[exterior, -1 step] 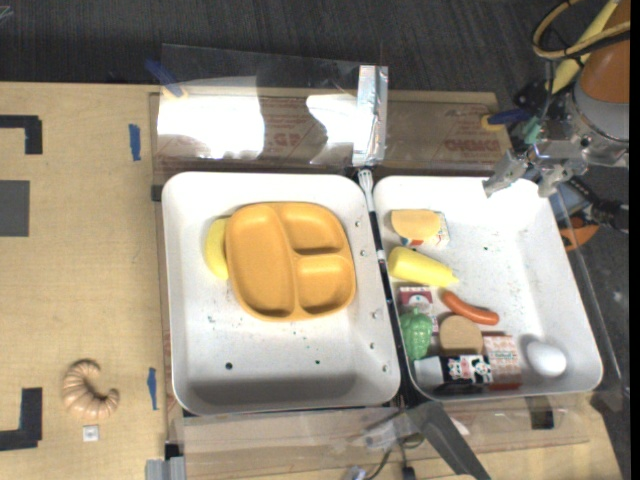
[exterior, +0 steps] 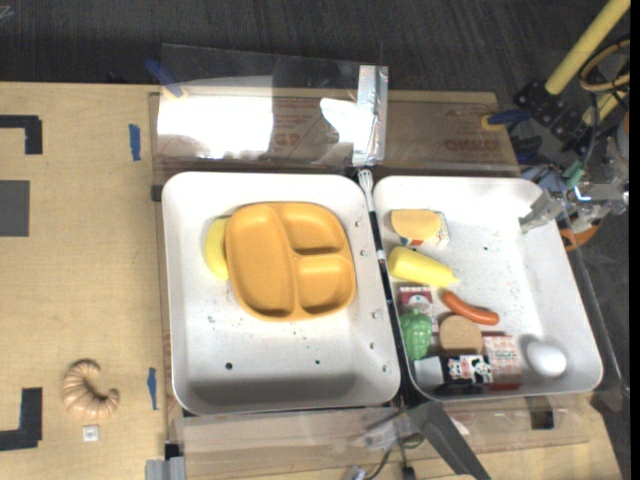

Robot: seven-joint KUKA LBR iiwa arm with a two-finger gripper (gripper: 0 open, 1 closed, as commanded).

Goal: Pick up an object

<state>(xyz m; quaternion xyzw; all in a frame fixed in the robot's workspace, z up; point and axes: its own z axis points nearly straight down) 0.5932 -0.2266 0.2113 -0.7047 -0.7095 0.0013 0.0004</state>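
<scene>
Glossy white plastic bins (exterior: 200, 368), a matt orange plastic tray (exterior: 290, 258), a plywood-like bench (exterior: 80, 268).

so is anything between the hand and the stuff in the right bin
Nothing visible blocks it. The hand sits at the right bin's far right corner, over bare floor; the hot dog and yellow banana lie uncovered toward the bin's left side.

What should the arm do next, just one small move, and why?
Probably swing the gripper left over the right bin towards the toy foods. It sits at that bin's upper right rim with nothing seen between its fingers, while the yellow banana and sausage lie apart from it along the bin's left side.
</scene>
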